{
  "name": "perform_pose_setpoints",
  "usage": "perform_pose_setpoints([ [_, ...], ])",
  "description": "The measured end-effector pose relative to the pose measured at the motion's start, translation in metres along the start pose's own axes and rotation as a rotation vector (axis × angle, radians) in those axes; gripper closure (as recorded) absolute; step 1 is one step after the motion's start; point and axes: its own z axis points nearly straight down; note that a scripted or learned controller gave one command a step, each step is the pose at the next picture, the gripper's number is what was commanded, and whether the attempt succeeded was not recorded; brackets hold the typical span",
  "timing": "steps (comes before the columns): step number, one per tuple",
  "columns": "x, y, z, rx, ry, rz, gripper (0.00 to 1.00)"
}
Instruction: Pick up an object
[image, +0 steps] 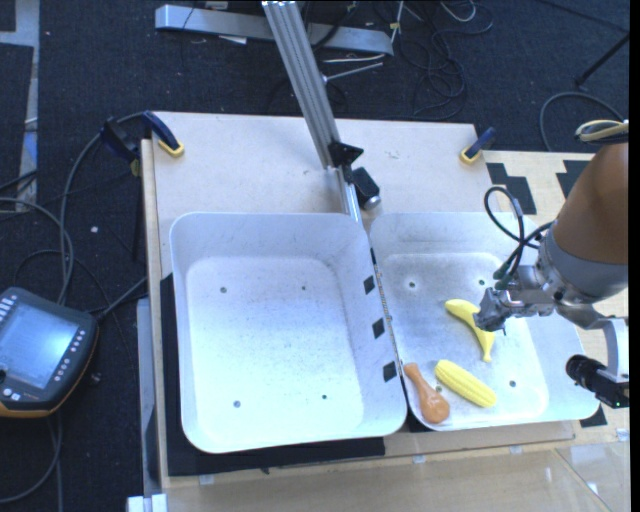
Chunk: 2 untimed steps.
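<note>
The right bin (420, 250) holds three toy foods. A yellow banana (467, 318) lies near its middle, a yellow corn cob (466, 384) sits toward the front, and an orange carrot (427, 394) rests by the front left corner. My gripper (492, 316) hangs low over the banana's right end, right at it. The grey arm with its orange band reaches in from the right above it.
The left bin (265, 330) lies beside the right one, sharing a raised middle wall (378, 310). A slanted metal camera pole (315, 95) rises from behind the bins. Cables loop near the wrist (505, 225). A teach pendant (40, 350) lies off the bench at left.
</note>
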Motion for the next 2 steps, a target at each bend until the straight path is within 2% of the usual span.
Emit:
perform_pose_setpoints([
  [1,0.0,0.0,0.002,0.005,0.001,0.0,1.0],
  [2,0.042,0.039,-0.004,0.004,0.0,-0.003,1.0],
])
